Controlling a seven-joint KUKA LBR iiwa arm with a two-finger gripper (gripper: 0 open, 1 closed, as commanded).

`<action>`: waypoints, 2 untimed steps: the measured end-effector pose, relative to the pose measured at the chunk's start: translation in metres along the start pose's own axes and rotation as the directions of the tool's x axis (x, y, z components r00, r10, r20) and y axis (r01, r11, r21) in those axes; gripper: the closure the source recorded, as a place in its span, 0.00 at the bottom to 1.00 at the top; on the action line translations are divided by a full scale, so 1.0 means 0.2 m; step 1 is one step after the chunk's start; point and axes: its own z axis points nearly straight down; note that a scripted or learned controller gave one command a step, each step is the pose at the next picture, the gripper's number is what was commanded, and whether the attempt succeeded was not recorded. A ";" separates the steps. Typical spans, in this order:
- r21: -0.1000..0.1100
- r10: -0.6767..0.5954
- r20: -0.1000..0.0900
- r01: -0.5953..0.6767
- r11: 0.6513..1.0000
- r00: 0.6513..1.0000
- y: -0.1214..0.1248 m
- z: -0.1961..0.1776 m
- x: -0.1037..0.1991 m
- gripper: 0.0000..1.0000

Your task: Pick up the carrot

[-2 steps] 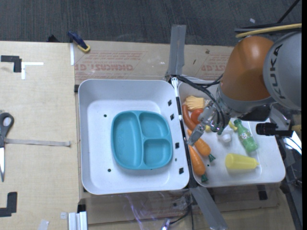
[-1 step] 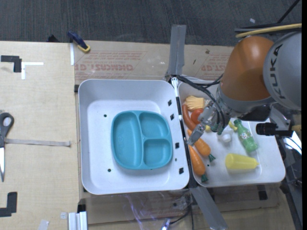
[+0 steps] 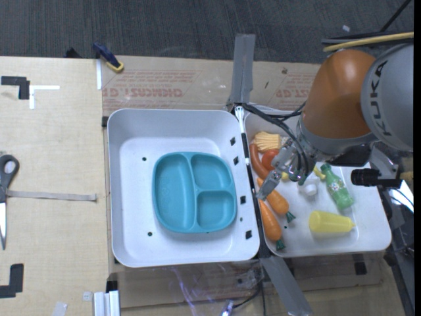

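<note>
Grey two-finger gripper [image 3: 275, 176], jaw state unclear, hangs above three orange plastic carrots [image 3: 270, 220]; one yellow corn cob [image 3: 331, 222] and one green bottle [image 3: 338, 191] lie to its right.

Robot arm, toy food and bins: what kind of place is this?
Probably a robot lab. A KUKA arm reaches over taped-down white bins holding a blue tray and toy carrots.

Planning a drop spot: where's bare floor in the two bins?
Left bin: bare floor in a ring around the blue tray, widest on its left. Right bin: a bare strip between the yellow piece and the near rim. Crowded along its left wall, where carrots sit under the gripper.
</note>
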 end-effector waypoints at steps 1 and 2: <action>0.000 0.000 0.000 0.000 1.000 1.000 0.00 0.00 0.00 0.00; 0.000 0.000 0.000 0.000 1.000 1.000 0.00 0.00 0.00 0.00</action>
